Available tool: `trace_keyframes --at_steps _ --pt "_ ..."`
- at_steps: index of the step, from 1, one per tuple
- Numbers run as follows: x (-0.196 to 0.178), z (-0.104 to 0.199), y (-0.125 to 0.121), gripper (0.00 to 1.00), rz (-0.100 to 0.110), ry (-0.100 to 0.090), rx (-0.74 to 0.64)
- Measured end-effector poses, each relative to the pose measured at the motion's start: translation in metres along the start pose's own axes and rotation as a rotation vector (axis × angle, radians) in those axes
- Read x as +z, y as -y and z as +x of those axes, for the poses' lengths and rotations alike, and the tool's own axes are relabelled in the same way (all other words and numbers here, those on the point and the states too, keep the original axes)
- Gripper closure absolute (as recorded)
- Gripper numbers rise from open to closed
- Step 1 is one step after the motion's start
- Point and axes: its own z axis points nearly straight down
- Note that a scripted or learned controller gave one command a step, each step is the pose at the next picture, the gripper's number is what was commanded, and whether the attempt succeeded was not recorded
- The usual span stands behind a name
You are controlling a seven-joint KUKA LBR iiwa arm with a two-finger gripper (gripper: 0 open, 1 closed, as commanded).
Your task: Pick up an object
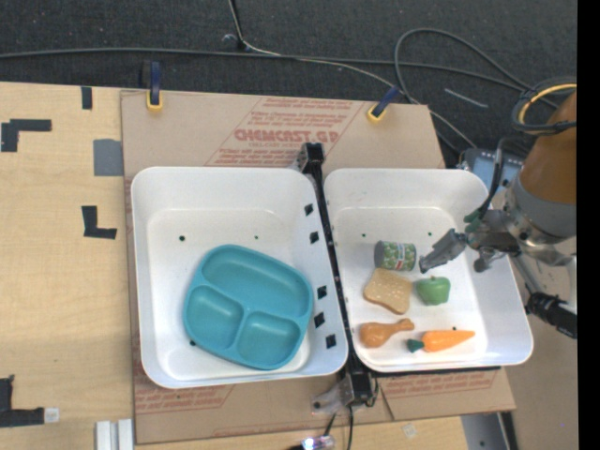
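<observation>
Five toy foods lie in the right bin (487, 200). Approach step in hand: the gripper (439, 257) hovers just above the green apple (433, 291), holding nothing; whether its claw is spread cannot be told. Next move calls for descent onto the apple, directly below-left of it.

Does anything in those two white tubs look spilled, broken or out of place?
Nothing stands out. The teal tray lies flat in the left bin; the can, bread slice, green apple, drumstick and carrot lie loose in the right bin.
</observation>
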Motion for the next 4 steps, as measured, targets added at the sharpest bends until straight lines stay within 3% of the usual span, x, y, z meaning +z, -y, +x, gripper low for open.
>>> trace_keyframes --at_steps 1,3,4 --pt "-0.005 0.0 -0.002 0.0 -0.01 0.002 -0.003" --pt "0.084 0.006 0.003 0.0 -0.006 0.001 -0.002" --pt "0.148 0.004 0.003 0.0 -0.004 0.001 -0.002"
